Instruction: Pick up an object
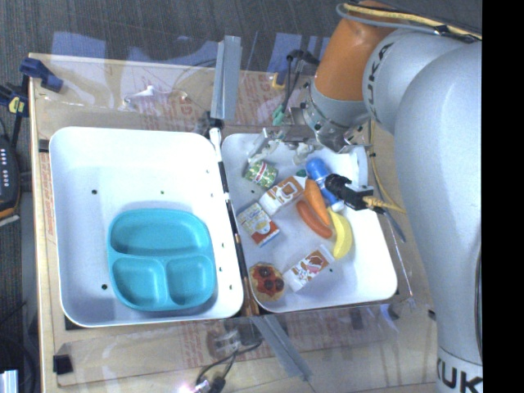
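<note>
The arm comes in from the upper right of the frame, its orange band above the wrist, and the gripper [288,142] is low over the far end of the right-hand bin [372,281]. From this slant its tip is lost against the clutter there, so I cannot tell how it is set or whether it has anything.

The things to pick lie packed in the middle of that bin. Just below the gripper is a small green packet [262,172], probably light and crinkly. Lower down are three little cartons [257,223], stiff and flat-sided, an easy hold across their narrow faces. To the right a carrot [314,211] lies touching a banana [341,236]; both look smooth and rounded, so they may roll or slip, and are best gripped across the middle. A blue bottle [316,170] sits at the carrot's upper end. Near the bottom edge is a small round pastry [267,279].

The left bin [74,162] holds a teal divided tray [162,259].
</note>
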Robot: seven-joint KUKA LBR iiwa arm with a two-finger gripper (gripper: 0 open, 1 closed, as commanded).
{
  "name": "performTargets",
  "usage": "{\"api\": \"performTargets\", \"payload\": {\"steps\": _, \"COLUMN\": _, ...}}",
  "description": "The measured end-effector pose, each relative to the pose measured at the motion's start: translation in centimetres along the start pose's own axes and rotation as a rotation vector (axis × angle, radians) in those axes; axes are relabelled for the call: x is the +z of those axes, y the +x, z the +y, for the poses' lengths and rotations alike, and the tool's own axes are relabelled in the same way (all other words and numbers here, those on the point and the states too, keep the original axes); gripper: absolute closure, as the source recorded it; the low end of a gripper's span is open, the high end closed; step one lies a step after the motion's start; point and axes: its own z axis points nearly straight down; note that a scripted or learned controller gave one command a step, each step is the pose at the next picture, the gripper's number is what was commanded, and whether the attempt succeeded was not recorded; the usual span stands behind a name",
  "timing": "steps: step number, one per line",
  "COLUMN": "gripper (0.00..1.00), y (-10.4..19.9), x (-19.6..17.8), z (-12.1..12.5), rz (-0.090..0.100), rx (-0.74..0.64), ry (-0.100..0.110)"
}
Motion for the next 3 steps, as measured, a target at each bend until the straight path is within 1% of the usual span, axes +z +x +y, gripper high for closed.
{"api": "performTargets", "payload": {"steps": 1, "gripper": 0.0, "y": 0.0, "x": 11.2, "z": 1.8, "rz": -0.012, "rx": -0.209, "ry": -0.005}}
{"api": "performTargets", "payload": {"steps": 2, "gripper": 0.0, "y": -8.1, "x": 6.3, "z": -3.1, "rz": -0.001, "rx": -0.416, "ry": -0.002}}
{"api": "performTargets", "payload": {"steps": 3, "gripper": 0.0, "y": -9.5, "x": 11.0, "z": -0.4, "rz": -0.005, "rx": -0.473, "ry": -0.008}}
